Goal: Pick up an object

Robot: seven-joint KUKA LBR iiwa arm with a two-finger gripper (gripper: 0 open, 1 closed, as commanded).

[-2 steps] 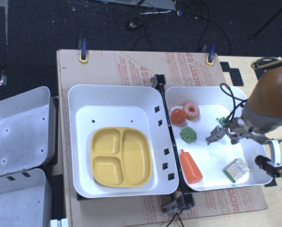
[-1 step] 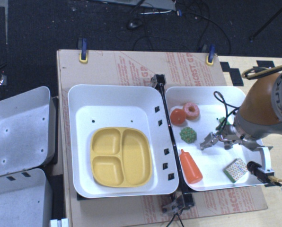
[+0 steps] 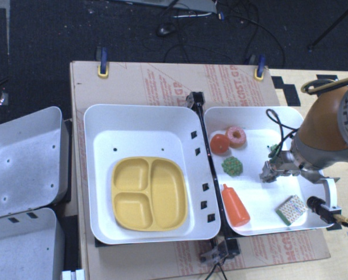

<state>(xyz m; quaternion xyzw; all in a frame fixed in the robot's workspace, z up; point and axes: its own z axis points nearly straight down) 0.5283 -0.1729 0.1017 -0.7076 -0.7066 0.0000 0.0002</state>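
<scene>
In the left bin [image 3: 98,156] lay a yellow divided tray [image 3: 149,193], its three compartments facing up and its body well inside the white walls. A dark divider strip [image 3: 206,168] ran between that bin and the right bin [image 3: 253,116], where all the loose things sat. Nearest the strip at the far side was a red tomato [image 3: 219,144], with a pink doughnut [image 3: 236,136] touching it on its right. Just below them sat a green broccoli piece [image 3: 232,166], apart from both. Lower down, close to the strip, an orange carrot-shaped toy [image 3: 235,206] lay at a slant, pointed end up toward the broccoli. Further right, near the bin's front wall, a small patterned sponge block [image 3: 291,209] rested tilted. My gripper [image 3: 270,172] hung over the bare floor of the right bin, between the broccoli and the sponge block, touching neither. I could not tell how my jaws stood. My arm's orange band [image 3: 329,118] sat over the bin's right edge.
</scene>
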